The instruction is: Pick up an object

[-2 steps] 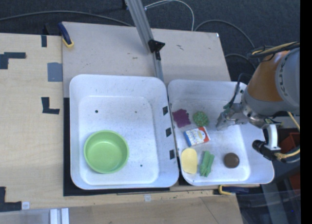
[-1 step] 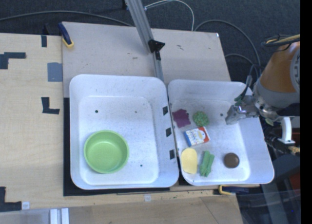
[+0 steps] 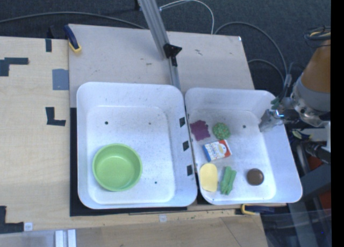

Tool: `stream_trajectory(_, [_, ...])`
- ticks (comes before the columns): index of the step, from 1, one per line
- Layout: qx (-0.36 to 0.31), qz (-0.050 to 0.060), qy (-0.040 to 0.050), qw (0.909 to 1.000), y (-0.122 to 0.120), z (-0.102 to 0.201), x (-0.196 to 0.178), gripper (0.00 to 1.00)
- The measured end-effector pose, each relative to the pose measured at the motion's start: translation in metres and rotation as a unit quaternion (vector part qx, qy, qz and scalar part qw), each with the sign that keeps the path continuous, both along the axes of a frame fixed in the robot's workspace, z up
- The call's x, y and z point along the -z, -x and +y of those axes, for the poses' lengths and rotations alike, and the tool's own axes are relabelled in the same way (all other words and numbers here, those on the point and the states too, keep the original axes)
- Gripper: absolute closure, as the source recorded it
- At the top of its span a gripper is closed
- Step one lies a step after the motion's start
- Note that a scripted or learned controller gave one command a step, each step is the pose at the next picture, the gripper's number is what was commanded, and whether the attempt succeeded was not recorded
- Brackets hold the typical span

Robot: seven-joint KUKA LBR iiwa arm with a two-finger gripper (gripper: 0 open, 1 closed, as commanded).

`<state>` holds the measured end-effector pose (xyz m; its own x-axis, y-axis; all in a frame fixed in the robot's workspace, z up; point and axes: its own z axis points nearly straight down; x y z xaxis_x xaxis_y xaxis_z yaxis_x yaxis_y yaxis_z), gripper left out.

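- The right-hand bin point(image 3: 279, 149) holds six small things clustered in its middle and lower part, any of which could be the pick:
- one purple lumpy piece point(image 3: 199, 129) at the upper left of the cluster;
- one green knobbly round item point(image 3: 221, 130) just beside it to the right;
- one small white carton point(image 3: 217, 150) with red and blue print, lying tilted below those two;
- one pale yellow oval piece point(image 3: 208, 176) at lower left, near the bin's front wall;
- one green elongated item point(image 3: 228, 180) just beside the yellow piece, possibly touching it;
- one dark brown ball point(image 3: 255, 176) at lower right, apart from the rest.
- The left-hand bin point(image 3: 86, 101) holds one lime-green bowl point(image 3: 117, 166), upright, in its lower left corner.
- There are two white bins in all, side by side and touching along their inner walls.
- The gripper point(image 3: 267, 120) sits at the right edge of the frame, over the upper right rim of the right-hand bin, well apart from every item.
- Nothing is seen between its fingers; whether they are spread or pressed together I cannot tell, as they are small and blurred.
- The arm point(image 3: 317, 79) is cut off by the right edge; its orange band shows there.
- The print on the carton is too small to read.
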<state>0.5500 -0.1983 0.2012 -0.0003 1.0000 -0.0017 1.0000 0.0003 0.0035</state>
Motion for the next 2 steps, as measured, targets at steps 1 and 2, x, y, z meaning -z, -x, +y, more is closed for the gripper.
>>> stream_trajectory(1, [-0.001, -0.001, 0.0003, 1.0000, -0.001, 0.000, -0.053, 1.00])
stream_trajectory(2, [-0.003, 0.001, -0.0017, 1.0000, -0.013, 0.053, -0.060, 1.00])
